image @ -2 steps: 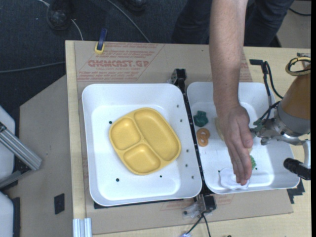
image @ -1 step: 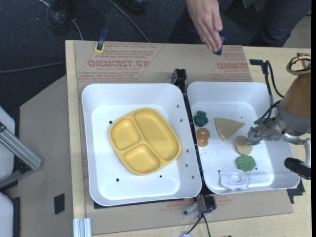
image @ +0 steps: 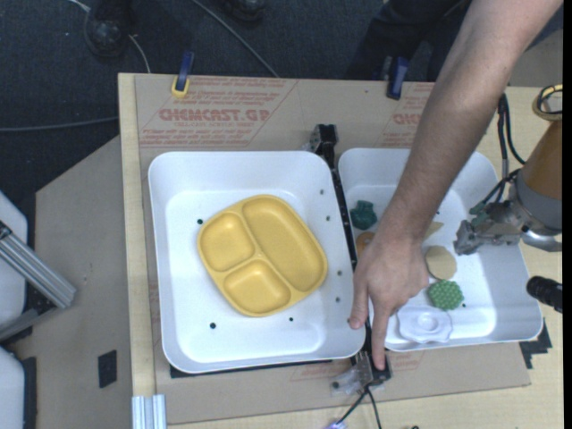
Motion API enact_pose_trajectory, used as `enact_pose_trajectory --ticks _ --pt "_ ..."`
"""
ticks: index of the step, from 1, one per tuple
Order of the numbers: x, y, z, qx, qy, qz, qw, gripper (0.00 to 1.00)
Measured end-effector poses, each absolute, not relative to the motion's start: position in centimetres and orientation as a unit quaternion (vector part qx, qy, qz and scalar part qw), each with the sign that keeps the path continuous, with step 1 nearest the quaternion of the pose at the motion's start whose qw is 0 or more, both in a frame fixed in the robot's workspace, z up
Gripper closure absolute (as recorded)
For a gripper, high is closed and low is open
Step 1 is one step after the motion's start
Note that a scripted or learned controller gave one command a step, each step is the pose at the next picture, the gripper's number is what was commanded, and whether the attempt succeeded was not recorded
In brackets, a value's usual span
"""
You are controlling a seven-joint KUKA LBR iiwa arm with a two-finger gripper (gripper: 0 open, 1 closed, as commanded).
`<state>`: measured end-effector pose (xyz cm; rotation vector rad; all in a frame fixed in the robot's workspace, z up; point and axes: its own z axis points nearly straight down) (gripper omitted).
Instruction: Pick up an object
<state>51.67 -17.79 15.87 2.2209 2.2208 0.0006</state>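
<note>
Left bin (image: 170,239) holds a yellow divided plate (image: 261,254). Right bin (image: 500,324) holds small items: teal piece (image: 363,214), tan disc (image: 440,263), green ball (image: 445,294), white lid (image: 423,325). A person's hand (image: 389,280) crowds the divider. Gripper (image: 478,231) sits at the right rim; finger state cannot be told. Pickup seems not begun; the hand must clear first.
</note>
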Motion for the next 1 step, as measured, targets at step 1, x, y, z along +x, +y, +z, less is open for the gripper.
enact_pose_trajectory --ticks 1 --pt "51.21 -18.18 20.57 0.707 0.707 0.0003 0.000 1.00"
